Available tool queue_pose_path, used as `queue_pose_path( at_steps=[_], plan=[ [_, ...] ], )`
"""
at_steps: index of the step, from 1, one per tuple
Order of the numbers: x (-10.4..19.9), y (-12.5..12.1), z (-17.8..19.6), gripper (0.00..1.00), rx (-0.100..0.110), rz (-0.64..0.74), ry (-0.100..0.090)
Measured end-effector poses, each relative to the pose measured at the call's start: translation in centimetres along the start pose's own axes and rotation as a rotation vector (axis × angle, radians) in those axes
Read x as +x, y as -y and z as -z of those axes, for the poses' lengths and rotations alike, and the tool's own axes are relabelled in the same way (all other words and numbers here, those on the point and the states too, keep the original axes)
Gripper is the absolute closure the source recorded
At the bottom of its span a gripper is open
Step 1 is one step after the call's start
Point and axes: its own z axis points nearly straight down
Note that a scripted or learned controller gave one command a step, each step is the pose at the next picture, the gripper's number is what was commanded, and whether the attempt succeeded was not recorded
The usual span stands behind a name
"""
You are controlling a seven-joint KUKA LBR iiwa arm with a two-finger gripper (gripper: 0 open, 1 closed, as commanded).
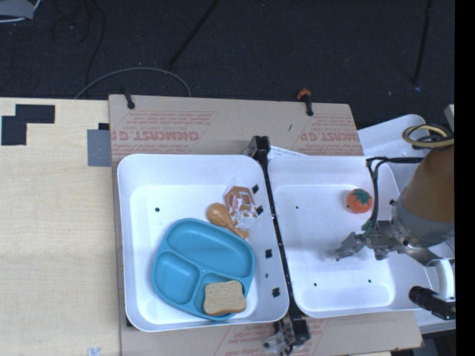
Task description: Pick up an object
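Note:
In the right bin (341,302), a small orange fruit with a green top (359,200) lies near the far right side. My gripper (363,248) hangs over the same bin, a little nearer than the fruit and apart from it. It is open and holds nothing. The left bin (137,199) holds a blue divided plate (193,262) with a slice of bread (224,297) on its near corner. A brown drumstick (221,216) and a clear packet with a brown snack (241,201) lie just beyond the plate.
A black divider (272,228) separates the two bins. Cardboard (223,124) lies under and behind them. The arm's orange band (438,184) and grey wrist stand over the right bin's right rim. White paper (393,132) lies at the far right.

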Motion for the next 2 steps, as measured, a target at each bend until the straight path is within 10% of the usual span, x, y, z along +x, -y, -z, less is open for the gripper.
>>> queue_pose_path(
  at_steps=[1, 2],
  plan=[
    [0.1, 0.0, -5.2, 0.0, -0.006, -0.001, 0.003],
    [-0.1, -0.1, -3.8, 1.0, -0.008, -0.007, 0.002]
  ],
)
